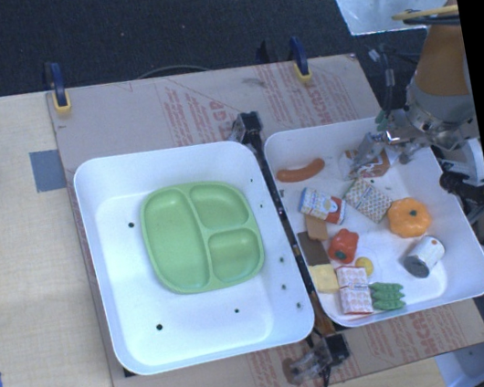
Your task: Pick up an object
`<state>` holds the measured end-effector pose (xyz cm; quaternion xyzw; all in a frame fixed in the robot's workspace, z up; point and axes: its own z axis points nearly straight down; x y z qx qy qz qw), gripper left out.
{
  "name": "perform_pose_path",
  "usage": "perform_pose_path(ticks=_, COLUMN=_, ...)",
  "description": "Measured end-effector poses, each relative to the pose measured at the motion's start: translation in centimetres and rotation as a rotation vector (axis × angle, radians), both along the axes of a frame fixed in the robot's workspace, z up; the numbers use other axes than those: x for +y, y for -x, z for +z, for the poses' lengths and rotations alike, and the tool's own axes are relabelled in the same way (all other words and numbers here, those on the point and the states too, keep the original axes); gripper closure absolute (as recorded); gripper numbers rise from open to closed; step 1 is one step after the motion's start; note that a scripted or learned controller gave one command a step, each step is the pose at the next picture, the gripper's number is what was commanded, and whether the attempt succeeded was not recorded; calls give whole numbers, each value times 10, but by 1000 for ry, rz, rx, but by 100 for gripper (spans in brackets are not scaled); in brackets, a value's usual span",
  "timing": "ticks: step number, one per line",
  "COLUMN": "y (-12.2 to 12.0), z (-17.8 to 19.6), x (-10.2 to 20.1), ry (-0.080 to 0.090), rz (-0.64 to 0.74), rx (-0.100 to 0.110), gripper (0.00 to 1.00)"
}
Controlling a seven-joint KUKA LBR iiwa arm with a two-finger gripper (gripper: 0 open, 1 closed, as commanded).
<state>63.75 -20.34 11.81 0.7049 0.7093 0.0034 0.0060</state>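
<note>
The bench [24, 273] is pale wood with a sheet of printed cardboard [162, 109] clamped across it. On the cardboard sit two shallow white bins, side by side and touching along their inner edges. The left bin [128, 338] holds a green divided plate [201, 236], lying flat a little above the bin's middle.

The right bin [466, 278] carries a scatter of small things. An orange pumpkin-like toy [409, 217] lies toward its right side, with a small white and grey can [423, 255] tipped over just below it. A checked packet [370, 200] sits left of the pumpkin, and a small carton [322, 205] lies further left. A sausage [300, 170] rests near the bin's top-left corner. Lower down are a red pepper [344, 245], a yellow block [324, 278], a red-and-white box [353, 289] and a green piece [388, 296] beside it.

The grey arm [441, 88] comes in at the upper right, and the tool [387, 140] sits low over the bin's top-right corner, at a crumpled silvery item [367, 155]. I cannot tell whether it is apart or together.
</note>
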Motion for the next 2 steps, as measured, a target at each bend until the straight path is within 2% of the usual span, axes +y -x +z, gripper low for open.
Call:
perform_pose_path(ticks=1, y=-15, z=-10, x=-4, ry=-6, rz=-3, rx=6, gripper=0)
perform_pose_path(ticks=2, y=-12, z=-14, x=-5, ry=-7, rz=1, rx=-4, gripper=0)
